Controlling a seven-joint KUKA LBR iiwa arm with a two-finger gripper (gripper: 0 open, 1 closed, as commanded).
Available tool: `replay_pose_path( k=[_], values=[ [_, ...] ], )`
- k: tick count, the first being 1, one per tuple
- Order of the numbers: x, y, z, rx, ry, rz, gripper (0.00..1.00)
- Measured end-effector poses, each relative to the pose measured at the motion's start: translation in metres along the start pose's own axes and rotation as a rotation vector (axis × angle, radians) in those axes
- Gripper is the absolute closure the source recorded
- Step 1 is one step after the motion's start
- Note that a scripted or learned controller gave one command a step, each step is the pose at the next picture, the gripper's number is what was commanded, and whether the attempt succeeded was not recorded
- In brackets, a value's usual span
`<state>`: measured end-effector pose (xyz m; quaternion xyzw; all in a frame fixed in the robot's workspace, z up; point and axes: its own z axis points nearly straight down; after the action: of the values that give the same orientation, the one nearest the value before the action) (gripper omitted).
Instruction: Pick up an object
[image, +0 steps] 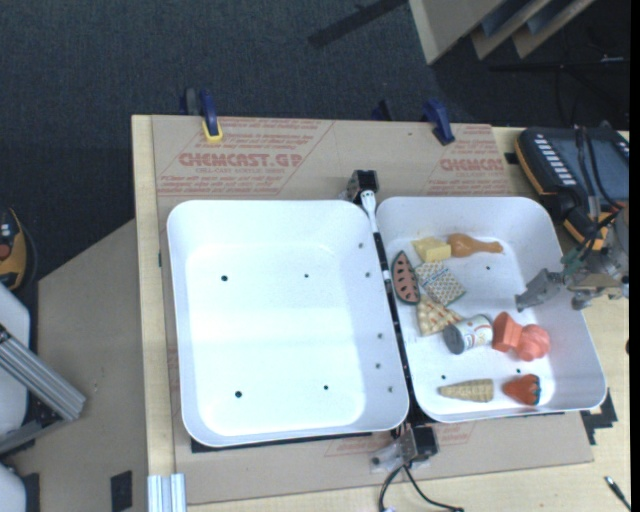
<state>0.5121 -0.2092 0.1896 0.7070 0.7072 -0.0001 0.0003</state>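
At the bench's (150, 300) near edge, between the two bins, a black plug (418, 440) with a cable trailing off.

In the near right corner of the right bin (585, 395): one tan cone (467, 391) lying flat, and just beside it, towards the right edge, one small red piece (522, 389). A little farther in, near the middle: one grey and white can (468, 334) on its side, touching one orange-red lump (522, 338) on its right. Just left of the can, one pale waffle piece (430, 318), overlapped on its far side by one checked packet (442, 286). Against the left edge, one watermelon slice (404, 277). Towards the far edge, one yellow block (431, 249) next to one brown drumstick (473, 244). Nine loose things altogether, one of each.

Over the bin's right edge, level with the packet, the gripper (535, 290), apart from everything and pointing left at the cluster; nothing visible in it, and impossible to tell whether open or closed. Orange-red lump nearest to it, with bare bin floor between.

Left bin (180, 300) alongside, touching the right one.

At the far seam between the bins, one black clip (362, 184). On the bench's far edge, two blue clamps (209, 108) (437, 120).
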Motion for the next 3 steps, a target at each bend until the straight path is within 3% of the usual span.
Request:
replay_pose_path(
  k=[1,2,3],
  values=[
    [0.006,0.055,0.111,0.003,0.002,-0.003,0.00],
    [-0.012,-0.035,0.104,0.003,0.011,0.001,0.00],
    [-0.012,-0.031,0.094,-0.003,0.003,-0.001,1.00]
  ],
)
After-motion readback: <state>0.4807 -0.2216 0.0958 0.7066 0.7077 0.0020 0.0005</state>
